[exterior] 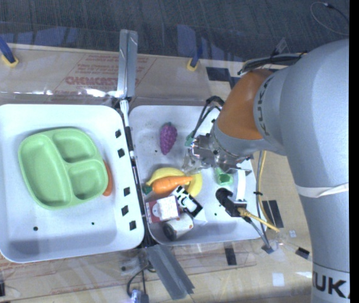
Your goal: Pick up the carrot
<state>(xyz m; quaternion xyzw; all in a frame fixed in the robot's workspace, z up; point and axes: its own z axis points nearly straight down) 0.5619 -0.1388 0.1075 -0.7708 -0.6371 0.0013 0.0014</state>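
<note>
orange carrot (170, 184), lying across banana (179, 177), right bin (148, 122)

I see the bench (53, 74) covered in clear sheeting with red print showing through near the far edge. Two shallow white bins sit directly on it, side by side and touching: the left bin (9, 232) and the right bin (148, 115).

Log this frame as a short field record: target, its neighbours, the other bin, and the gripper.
target: carrot, lying in the right bin
neighbours: banana under and behind it, purple grapes farther back, small boxes in front
left bin: green divided plate
gripper: above the right bin, right of the carrot, not holding it
</note>
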